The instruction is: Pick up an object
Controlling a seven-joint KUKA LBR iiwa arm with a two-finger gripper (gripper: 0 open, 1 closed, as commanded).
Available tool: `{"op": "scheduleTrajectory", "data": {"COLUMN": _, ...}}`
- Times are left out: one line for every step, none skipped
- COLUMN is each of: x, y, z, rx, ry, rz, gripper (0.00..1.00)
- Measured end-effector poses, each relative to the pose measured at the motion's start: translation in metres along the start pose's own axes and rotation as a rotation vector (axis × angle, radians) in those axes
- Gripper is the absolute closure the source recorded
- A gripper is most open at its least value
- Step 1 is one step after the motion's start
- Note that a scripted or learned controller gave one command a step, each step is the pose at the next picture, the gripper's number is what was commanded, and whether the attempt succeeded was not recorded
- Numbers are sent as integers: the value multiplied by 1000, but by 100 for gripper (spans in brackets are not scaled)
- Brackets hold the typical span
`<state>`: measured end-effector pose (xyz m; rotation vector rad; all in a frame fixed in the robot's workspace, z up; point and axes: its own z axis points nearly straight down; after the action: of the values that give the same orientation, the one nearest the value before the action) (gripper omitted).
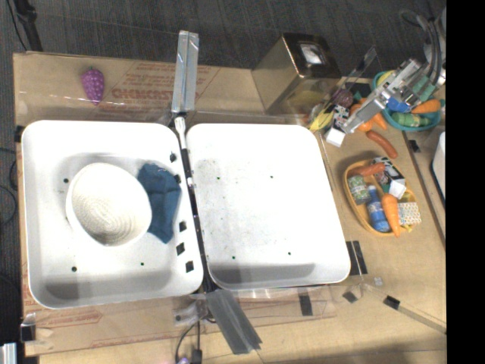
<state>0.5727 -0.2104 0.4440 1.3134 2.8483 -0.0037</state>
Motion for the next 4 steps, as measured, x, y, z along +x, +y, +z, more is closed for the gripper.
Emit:
{"op": "scheduleTrajectory", "data": {"x": 32, "y": -36, "z": 34, "rx": 1, "ry": 8, "rz": -173, "gripper": 0}}
{"op": "scheduleTrajectory", "data": {"x": 34, "y": -37, "z": 104, "rx": -1, "ry": 6, "rz": -415, "gripper": 0}}
{"op": "scheduleTrajectory", "data": {"x": -4, "y": 12, "z": 0, "rx": 0, "ry": 1, "rz": -243, "gripper": 0}}
{"op": "scheduleTrajectory", "data": {"x": 1, "y": 1, "z": 80, "rx": -1, "ry": 6, "rz": -459, "gripper": 0}}
